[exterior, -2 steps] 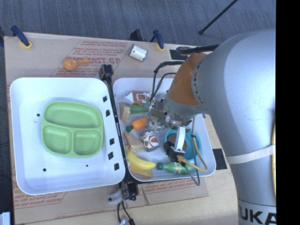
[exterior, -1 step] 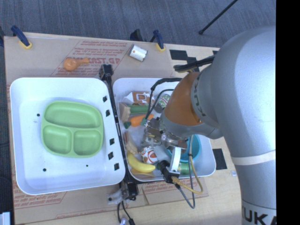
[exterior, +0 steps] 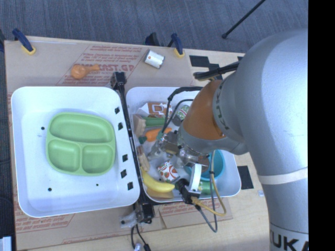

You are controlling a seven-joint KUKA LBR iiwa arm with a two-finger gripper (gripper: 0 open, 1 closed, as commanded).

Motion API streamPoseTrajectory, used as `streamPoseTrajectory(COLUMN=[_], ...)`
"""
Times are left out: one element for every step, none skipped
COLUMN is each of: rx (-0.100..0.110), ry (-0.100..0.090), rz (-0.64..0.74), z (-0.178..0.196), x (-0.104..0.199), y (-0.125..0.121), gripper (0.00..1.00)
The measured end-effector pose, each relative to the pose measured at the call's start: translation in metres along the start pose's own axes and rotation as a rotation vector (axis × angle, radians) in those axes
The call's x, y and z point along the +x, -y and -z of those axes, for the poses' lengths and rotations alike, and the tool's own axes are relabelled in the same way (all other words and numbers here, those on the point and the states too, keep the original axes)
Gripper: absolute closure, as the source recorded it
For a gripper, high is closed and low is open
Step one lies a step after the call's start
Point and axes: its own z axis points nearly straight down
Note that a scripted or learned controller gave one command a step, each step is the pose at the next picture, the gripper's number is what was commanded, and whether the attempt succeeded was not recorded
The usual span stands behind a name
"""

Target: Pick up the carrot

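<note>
Open or shut: impossible to tell, with the gripper [exterior: 166, 144] sunk among the clutter of the right bin [exterior: 153, 91] and masked from above by the grey wrist and its orange band. Nothing visibly held. Poised just beside the carrot [exterior: 152, 135], a short orange piece near the bin's left wall, wedged between a green stick [exterior: 155, 122] above and loose wrappers below.

Likely trouble from here: closing on a neighbour instead of the carrot, given how tightly things crowd it; or pinching only the carrot's end and losing it on the lift, given its smooth, tapered shape. Also possible: snagging the red-and-white packet [exterior: 167, 171] or nudging the banana [exterior: 157, 186] lying nearer the front rim. Cables trailing over that rim, another thing to catch. Left bin [exterior: 21, 140], holding a green divided plate [exterior: 81, 143], well apart from the action.
</note>
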Motion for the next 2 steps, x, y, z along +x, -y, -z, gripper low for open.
streamPoseTrajectory(rx=[0.022,0.024], ry=[-0.038,-0.025], rz=[-0.257,-0.628], z=[0.001,0.000], x=[0.001,0.009], y=[-0.032,-0.064], gripper=[0.00,0.00])
